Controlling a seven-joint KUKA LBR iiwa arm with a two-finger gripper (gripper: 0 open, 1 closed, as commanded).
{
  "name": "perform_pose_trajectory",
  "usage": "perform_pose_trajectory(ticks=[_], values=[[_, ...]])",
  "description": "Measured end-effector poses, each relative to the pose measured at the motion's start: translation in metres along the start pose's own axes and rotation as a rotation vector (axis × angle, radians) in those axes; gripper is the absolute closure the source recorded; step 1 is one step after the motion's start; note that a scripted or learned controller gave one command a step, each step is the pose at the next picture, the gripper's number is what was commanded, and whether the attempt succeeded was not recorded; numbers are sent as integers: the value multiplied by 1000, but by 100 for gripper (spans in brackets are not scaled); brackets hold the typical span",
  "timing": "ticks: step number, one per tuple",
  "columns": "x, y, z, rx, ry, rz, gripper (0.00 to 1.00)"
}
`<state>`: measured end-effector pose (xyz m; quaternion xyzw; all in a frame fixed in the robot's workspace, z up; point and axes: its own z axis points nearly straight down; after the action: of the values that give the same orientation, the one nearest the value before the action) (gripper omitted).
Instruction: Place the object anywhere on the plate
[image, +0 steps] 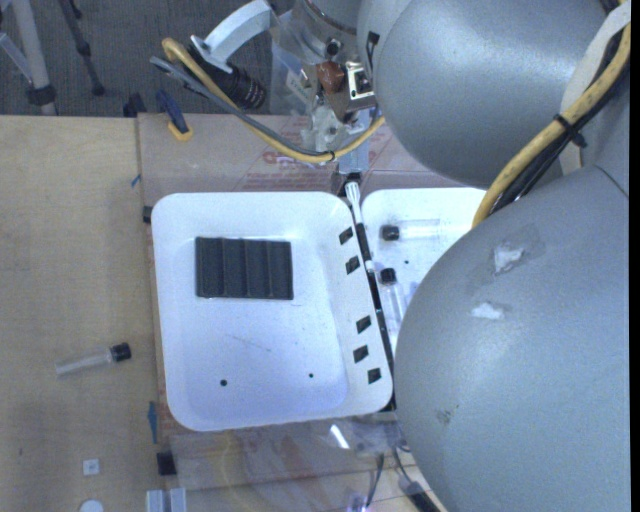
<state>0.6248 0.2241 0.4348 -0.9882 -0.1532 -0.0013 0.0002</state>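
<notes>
**Arm Bulk Covers Right Bin; Tool State Unreadable**

Operator, note that your grey arm fills the right side and lower right corner of the view, covering most of the right bin. Whether the tool is spread or pressed together cannot be told.

The left bin holds a dark ribbed plate near its far left corner. Against the right bin's far edge lie small clear syringe-like items with black caps; which of them is the task's object cannot be told.

A yellow cable crosses the arm. On the wooden bench, well left of the left bin, lies another capped tube. Cabling and fittings crowd the bench's far edge; carpet shows beyond.
</notes>
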Motion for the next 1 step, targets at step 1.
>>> perform_pose_trajectory(ticks=[1], values=[[-38,-11,0,-1,-1,109,100]])
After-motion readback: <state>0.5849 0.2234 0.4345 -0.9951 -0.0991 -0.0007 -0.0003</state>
